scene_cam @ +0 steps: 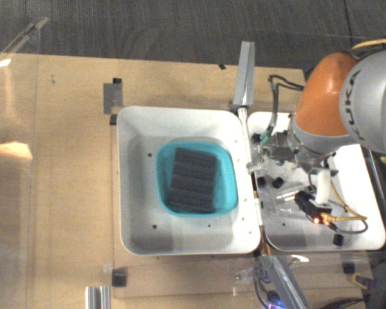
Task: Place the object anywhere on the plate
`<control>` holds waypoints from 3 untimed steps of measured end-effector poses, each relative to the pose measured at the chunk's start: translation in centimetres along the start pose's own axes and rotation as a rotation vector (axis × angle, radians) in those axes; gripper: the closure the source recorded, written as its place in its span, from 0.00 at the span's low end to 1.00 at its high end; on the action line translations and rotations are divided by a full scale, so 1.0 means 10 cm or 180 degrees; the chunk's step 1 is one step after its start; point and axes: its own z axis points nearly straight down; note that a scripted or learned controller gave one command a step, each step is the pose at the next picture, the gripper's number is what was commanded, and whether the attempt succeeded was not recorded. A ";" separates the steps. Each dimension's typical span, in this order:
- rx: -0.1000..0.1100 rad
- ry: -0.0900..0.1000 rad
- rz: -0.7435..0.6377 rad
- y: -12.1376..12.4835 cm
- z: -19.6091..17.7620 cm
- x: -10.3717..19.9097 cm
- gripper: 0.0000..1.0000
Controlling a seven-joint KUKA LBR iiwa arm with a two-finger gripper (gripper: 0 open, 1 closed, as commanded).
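A KUKA arm (347, 102) — grey, with its orange band catching the light — hangs over the right-hand white bin (367, 237) on a pale wooden bench (51, 192), above dark ribbed flooring (148, 11). Just across the shared wall from the gripper (294, 184) sits the left white bin (135, 224), and in it a turquoise plate (163, 166). A dark grey ridged block (193, 182), the task's object, lies flat on the plate's middle, well apart from the gripper and touching nothing but the plate. The wrist and its cabling hide the tool's working end, so whether it is open or shut cannot be told; nothing is seen in its hold.

Judged from how things lie, the placing step looks done — the block rests wholly inside the plate's rim. The next move would call for little more than keeping the arm clear of the left bin. The bench surface is bare and glossy, with glare at its far edge away from the gripper; a metal post (244, 76) stands just behind the bins' joint.
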 end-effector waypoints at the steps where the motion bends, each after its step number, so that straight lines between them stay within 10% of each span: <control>1: -0.0008 -0.0001 0.0130 0.04 -0.24 -0.08 0.00; 2: -0.0001 0.0002 0.0027 -0.36 0.00 0.59 0.00; 3: -0.0009 0.0002 0.0013 -0.11 -0.01 0.26 0.00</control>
